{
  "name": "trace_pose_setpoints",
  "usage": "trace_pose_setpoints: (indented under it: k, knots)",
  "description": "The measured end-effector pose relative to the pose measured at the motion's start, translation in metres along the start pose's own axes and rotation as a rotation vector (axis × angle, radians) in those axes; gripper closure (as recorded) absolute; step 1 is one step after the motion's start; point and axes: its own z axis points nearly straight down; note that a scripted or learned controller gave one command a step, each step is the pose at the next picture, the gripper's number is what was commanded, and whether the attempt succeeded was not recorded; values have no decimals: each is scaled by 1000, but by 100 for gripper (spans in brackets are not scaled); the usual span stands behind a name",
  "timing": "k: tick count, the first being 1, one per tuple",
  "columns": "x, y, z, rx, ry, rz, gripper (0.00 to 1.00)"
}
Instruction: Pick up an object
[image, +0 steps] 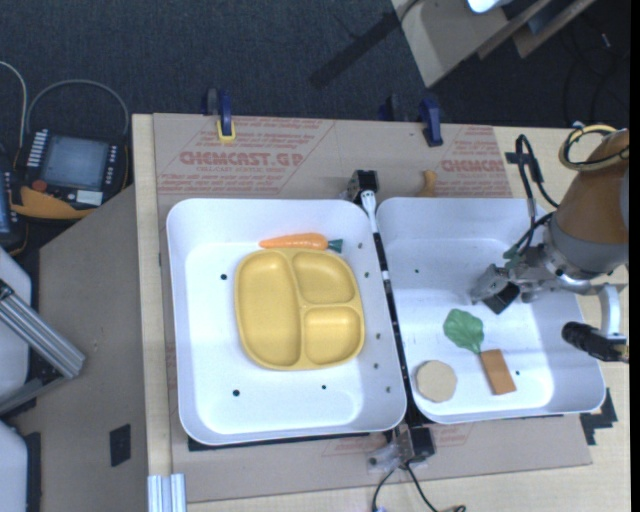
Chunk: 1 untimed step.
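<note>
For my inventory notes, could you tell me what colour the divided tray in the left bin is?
The divided tray is yellow, seen clearly in the camera view.

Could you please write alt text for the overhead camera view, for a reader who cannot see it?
The gripper of a grey-and-orange arm hangs over the right bin, just above a green leaf, a brown block and a round tan disc. The left bin holds a yellow divided plate with a carrot beside it.

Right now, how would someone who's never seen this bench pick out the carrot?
Start at the left white bin, which holds a yellow divided plate. Just beyond the plate's far edge lies the carrot, a slim orange stick with a small green tip. It is the bin's one loose item; the leaf, round piece and brown block lie in the other bin.
</note>
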Motion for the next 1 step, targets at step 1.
trace_pose_setpoints:
  k: [1]
  knots:
    - [-1, 2, -15, -9, -4, -1, 100]
